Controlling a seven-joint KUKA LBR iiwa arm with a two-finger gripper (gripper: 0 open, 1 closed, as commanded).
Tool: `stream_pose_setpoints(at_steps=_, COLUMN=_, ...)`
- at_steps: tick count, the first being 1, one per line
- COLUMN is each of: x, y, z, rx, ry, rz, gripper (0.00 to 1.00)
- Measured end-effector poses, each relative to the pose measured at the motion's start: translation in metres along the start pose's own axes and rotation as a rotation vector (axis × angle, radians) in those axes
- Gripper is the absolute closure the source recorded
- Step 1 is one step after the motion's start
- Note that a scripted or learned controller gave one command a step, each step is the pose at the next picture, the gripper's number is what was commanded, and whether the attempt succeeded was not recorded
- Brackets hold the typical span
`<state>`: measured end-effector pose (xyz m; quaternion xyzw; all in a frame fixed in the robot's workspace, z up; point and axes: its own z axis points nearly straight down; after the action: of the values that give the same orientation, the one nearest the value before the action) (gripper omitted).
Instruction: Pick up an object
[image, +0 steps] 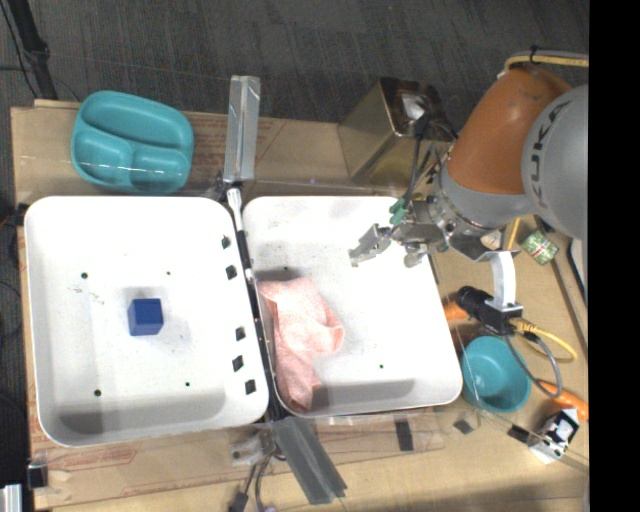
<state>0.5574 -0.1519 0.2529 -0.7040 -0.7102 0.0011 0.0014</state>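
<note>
Pink cloth (298, 335) is lying crumpled against the left wall of the right bin (420, 385), running down toward its near edge. That's one pickable thing; the other is a small blue cube (146, 315) that's sitting flat on the floor of the left bin (60, 230), a bit left of centre.

Nothing is touching either of them. The gripper (390, 246) is hanging over the upper part of the right bin, up and to the right of the cloth and well apart from it. Its fingers (366, 243) are looking spread apart with nothing between them.

Outside the bins, a teal divided tray (132, 140) is sitting on the bench (300, 140) beyond the left bin, and a teal bowl (494, 374) is sitting just beside the right bin's near right corner, next to some orange and yellow cables (535, 335).
</note>
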Motion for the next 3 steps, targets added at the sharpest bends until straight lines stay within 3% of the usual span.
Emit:
stream_pose_setpoints(at_steps=1, x=-0.001, y=0.011, z=0.147, rx=0.0, ry=0.0, rz=-0.145, gripper=0.0)
stream_pose_setpoints(at_steps=2, x=0.005, y=-0.021, z=0.159, rx=-0.009, ry=-0.002, rz=-0.235, gripper=0.0)
stream_pose_setpoints(at_steps=3, x=0.047, y=-0.034, z=0.159, rx=-0.007, ry=-0.003, rz=-0.253, gripper=0.0)
